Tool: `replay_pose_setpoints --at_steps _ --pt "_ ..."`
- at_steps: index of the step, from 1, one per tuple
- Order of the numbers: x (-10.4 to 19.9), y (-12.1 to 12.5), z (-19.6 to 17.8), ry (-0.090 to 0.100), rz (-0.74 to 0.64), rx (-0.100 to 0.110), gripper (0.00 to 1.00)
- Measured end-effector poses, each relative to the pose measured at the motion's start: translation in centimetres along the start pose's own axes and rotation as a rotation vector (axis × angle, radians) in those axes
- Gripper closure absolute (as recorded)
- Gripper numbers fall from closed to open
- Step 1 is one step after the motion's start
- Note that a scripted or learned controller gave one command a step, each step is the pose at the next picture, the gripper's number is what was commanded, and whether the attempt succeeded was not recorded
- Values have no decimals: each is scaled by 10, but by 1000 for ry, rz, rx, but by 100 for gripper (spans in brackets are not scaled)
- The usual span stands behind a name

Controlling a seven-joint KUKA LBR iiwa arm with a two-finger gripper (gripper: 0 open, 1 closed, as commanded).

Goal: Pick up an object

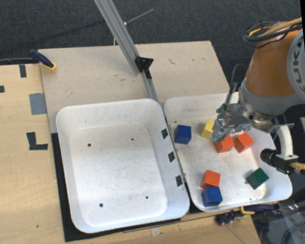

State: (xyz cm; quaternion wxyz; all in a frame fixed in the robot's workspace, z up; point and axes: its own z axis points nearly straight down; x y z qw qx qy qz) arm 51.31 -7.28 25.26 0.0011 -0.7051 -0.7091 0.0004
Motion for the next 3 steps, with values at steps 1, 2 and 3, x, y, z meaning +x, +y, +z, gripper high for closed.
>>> replay_pose_setpoints --at_steps 1,2,3 --pt "54 16 15 0 -1 1 100" --pt "100 24 16 0 -1 0 100" --pt "146 41 28 -1 0 0 100"
